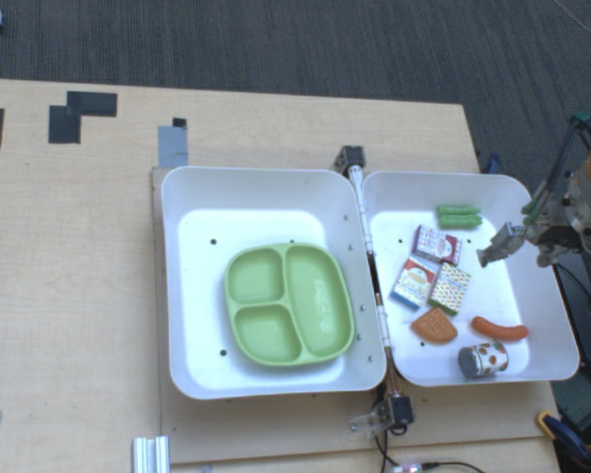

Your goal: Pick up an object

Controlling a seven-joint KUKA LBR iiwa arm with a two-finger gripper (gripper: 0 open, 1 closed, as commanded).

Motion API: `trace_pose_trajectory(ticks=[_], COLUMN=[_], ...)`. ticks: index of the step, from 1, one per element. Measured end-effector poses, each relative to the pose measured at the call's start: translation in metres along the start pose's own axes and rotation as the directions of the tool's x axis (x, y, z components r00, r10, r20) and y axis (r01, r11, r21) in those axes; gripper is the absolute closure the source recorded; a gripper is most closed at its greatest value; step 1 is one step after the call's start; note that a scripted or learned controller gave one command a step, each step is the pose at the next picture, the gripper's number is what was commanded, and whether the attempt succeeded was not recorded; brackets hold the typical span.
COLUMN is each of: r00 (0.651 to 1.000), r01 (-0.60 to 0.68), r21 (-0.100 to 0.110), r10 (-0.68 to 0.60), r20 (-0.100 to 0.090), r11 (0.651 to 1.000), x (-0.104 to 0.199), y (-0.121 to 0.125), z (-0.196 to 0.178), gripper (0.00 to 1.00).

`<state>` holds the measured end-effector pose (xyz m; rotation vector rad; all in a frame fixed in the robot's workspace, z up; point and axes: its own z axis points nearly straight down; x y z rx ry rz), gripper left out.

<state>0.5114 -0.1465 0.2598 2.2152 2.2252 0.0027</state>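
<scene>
The right bin (547, 358) holds several small objects. A green block (458, 216) lies at the back. Three little printed boxes (437, 245) (413, 284) (450, 289) cluster in the middle. An orange waffle-like piece (434, 326), a red sausage (498, 329) and a small tin can (483, 360) lie toward the front. My gripper (522, 251) hangs over the bin's right side, open, with nothing between its fingers. It is to the right of the boxes and above the sausage in the view.
The left bin (177, 264) holds a green three-compartment plate (291, 304). A ridge (366, 254) divides the two bins. Dark patches (79, 114) mark the wooden bench at the back left. Cables (389, 417) trail at the front edge.
</scene>
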Motion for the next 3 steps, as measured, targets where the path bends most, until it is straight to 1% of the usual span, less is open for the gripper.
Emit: trace_pose_trajectory(ticks=[1, 2, 3], r00=[1.000, 1.000, 1.000], r01=[-0.004, -0.002, -0.001], r21=[-0.011, -0.010, -0.002], r10=[0.004, 0.002, 0.001], r20=[0.002, 0.001, 0.000], r11=[1.000, 1.000, 1.000], x=[0.018, 0.020, 0.031], y=[0.017, 0.016, -0.024], z=[0.161, 0.153, 0.058], gripper=[0.00, 1.00, 1.00])
